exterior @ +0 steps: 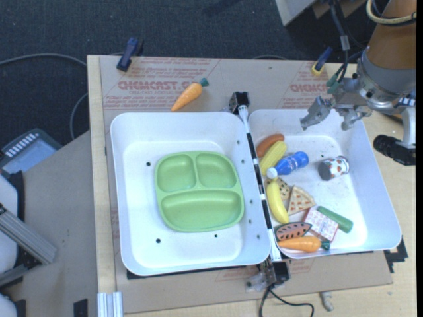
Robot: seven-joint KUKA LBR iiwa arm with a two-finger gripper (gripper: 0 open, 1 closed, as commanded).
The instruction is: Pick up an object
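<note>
Above the far edge of the right bin, my gripper hung with its fingers spread apart and nothing between them. Below it lay a blue bottle, a banana, a hot dog and a small grey toy, while the left bin held a green divided plate.

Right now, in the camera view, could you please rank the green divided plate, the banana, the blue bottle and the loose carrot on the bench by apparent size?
1. green divided plate
2. banana
3. blue bottle and loose carrot look alike in size; unranked.
</note>
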